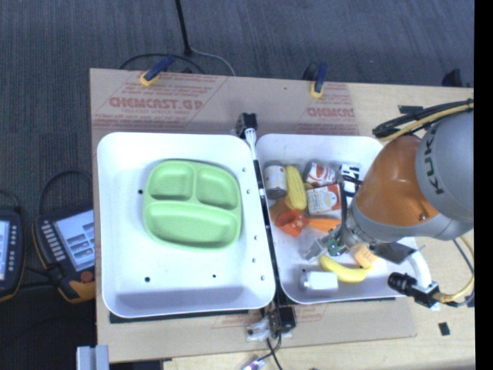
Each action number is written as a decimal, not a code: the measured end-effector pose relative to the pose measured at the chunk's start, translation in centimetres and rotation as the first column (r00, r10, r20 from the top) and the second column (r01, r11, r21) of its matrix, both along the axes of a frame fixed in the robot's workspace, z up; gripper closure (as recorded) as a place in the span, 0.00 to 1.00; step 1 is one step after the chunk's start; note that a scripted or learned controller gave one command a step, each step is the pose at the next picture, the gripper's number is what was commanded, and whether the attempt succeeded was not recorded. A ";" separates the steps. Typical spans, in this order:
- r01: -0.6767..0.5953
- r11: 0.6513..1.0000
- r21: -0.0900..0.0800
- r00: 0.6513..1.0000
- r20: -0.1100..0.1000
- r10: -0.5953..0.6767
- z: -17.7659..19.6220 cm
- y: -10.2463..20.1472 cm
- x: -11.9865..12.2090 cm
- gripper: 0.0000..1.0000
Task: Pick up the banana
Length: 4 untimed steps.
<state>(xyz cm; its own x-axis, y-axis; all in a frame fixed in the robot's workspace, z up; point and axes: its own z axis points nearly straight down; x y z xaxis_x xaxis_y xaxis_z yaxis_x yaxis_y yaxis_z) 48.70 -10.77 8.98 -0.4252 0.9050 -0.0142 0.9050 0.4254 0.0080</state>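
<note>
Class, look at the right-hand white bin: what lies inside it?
Inside the right bin: a banana near the front, a corn cob, a small can, food packets, a white block. The arm covers the bin's right part.

Two bins sit side by side on the bench. The left bin (115, 284) holds a divided tray (192, 203) near its middle. The right bin (293, 146) holds a banana (343, 269) toward its front, with a small block (320, 281) just left of it. Behind them lie a corn cob (295, 188), a can (274, 181) to the cob's left and a packet (323, 199) to its right. The arm (400, 187) reaches over this bin from the right, its gripper (336, 245) just above the banana.
</note>
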 end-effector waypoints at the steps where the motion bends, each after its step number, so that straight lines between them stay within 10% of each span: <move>1: -0.005 1.000 0.006 1.000 -0.003 0.005 -0.1 0.4 0.0 0.00; 2: -0.293 0.956 0.000 0.956 -0.002 0.293 -0.1 0.2 0.1 0.00; 3: -0.317 0.949 0.008 0.948 -0.011 0.317 9.5 3.8 -0.3 0.00; 4: -0.416 0.909 0.008 0.909 -0.012 0.416 9.5 3.9 4.5 0.00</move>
<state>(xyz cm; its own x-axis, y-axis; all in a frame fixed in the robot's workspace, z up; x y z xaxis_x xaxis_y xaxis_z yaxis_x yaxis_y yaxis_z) 53.18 -6.82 18.44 -0.7632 0.6461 -0.0017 0.6461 0.7632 0.0002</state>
